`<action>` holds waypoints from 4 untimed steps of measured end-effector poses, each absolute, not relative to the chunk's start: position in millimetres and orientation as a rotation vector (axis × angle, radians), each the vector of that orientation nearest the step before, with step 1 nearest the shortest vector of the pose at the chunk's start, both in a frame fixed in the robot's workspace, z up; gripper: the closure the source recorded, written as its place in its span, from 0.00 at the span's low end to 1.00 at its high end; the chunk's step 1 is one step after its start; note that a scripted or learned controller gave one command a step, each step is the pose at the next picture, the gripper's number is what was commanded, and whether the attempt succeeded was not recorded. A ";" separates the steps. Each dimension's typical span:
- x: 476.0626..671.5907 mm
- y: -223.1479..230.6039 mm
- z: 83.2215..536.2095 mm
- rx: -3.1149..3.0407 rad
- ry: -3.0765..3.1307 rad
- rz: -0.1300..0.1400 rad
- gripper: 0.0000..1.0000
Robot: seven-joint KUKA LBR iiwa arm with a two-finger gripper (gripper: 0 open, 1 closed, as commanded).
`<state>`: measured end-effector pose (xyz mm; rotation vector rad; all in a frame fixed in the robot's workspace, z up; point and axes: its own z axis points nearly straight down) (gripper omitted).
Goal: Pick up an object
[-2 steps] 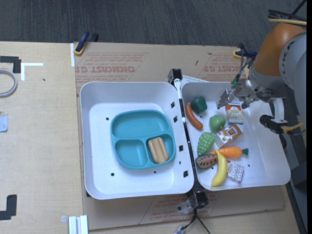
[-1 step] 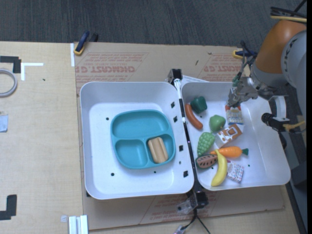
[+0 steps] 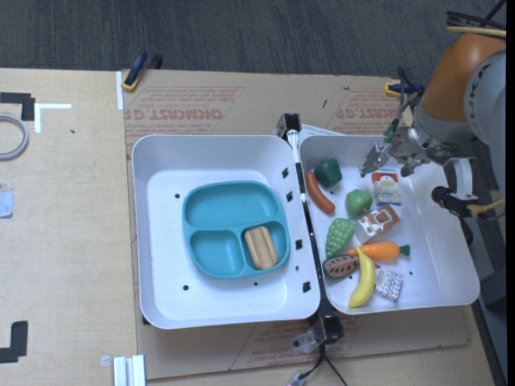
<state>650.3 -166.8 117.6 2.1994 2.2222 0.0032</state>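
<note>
Hand [image 3: 392, 158] hovering at the upper right of the frame, over the top of the right bin [image 3: 451, 284], just above a small carton [image 3: 387, 188]; whether it's open or closed I can't tell. Nothing visibly gripped. Below it the pile is tight: green ball [image 3: 358, 203], sausage [image 3: 319, 192], grapes [image 3: 339, 236], carrot [image 3: 380, 252], banana [image 3: 364, 280], all crowded toward the divider. Trouble looks likely there, since a descent could nudge neighbours or clip one edge and slip. Open room lies along the bin's right side; the left bin holds a teal tray [image 3: 233, 230] with a bun [image 3: 259, 246].
</note>
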 end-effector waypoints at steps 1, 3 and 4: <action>635.5 -162.5 96.8 2.213 2.214 0.006 0.00; 636.1 -163.5 107.4 2.212 2.211 0.006 0.00; 636.6 -164.0 117.8 2.210 2.210 0.007 1.00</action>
